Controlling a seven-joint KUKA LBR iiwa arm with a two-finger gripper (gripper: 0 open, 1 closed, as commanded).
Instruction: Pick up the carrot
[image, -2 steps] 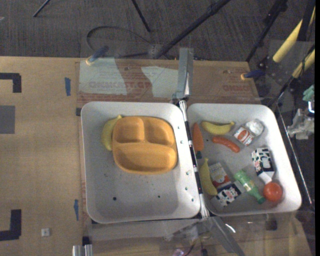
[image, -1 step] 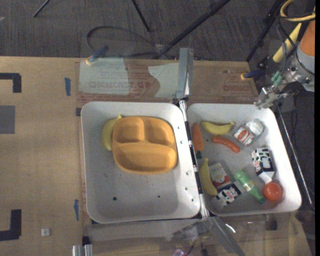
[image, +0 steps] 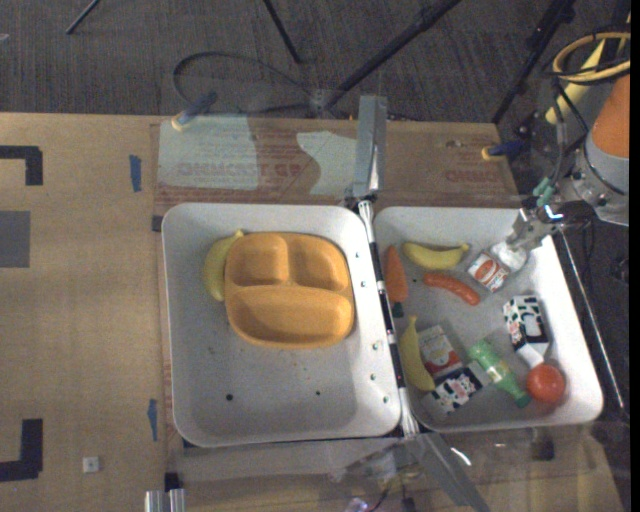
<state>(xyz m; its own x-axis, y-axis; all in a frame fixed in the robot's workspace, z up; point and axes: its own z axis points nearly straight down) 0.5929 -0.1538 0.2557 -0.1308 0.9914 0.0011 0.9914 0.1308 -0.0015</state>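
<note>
Grey carpet and tripod legs lie beyond the tabletop (image: 80, 300), a pale wooden surface with black and blue tape marks. Two white bins sit touching along a shared edge. An orange divided tray (image: 290, 288) occupies the upper part of the left bin (image: 260, 400), with a yellow banana (image: 214, 268) tucked against its left side; the lower half of that bin is bare.

In the right bin (image: 578, 330), the carrot (image: 396, 275) lies lengthwise just beside the dividing edge, near the top left. Around it: a second banana (image: 434, 254), a red sausage-like piece (image: 452, 289), a third banana (image: 411, 352), small cartons with cow patterns (image: 526, 320), a green bottle (image: 498, 370) and a tomato (image: 546, 383). Their labels are too small to read.

At the bin's upper right corner hangs the gripper (image: 522, 236), over a small red-and-white pack (image: 487, 270), well apart from the carrot. I cannot tell how wide the jaws are.
</note>
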